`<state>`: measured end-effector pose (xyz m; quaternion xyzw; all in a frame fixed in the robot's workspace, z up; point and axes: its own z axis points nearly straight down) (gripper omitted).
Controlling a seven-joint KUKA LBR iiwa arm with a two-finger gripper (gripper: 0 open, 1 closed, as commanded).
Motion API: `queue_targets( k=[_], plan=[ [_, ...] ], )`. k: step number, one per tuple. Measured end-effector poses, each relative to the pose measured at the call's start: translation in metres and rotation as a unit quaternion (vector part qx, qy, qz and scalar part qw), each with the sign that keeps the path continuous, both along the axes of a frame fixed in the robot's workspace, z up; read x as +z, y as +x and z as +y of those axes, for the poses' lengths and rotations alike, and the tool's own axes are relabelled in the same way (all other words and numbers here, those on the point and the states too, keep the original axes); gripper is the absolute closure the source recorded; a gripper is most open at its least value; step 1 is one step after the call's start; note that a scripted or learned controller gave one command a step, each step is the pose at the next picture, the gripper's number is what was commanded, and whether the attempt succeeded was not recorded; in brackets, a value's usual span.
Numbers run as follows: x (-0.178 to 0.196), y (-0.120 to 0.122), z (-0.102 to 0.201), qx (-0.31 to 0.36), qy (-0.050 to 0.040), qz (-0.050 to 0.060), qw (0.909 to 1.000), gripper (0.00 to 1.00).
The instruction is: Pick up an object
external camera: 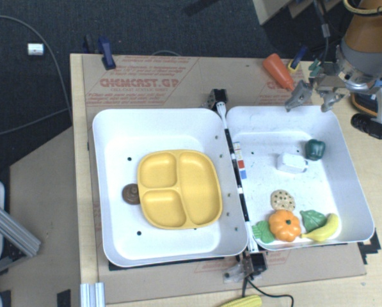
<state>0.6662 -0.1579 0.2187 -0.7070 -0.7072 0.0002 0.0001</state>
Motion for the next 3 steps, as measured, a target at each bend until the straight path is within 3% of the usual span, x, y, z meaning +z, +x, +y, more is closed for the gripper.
queue_targets(
  k=[1,3],
  plan=[
    [-0.056,-0.004,-0.067,0.0,-0.0003,0.001,1.0,0.0],
    [-0.133,-0.027,-0.06,0.002,0.0046,-0.001,1.0,0.0]
  ],
)
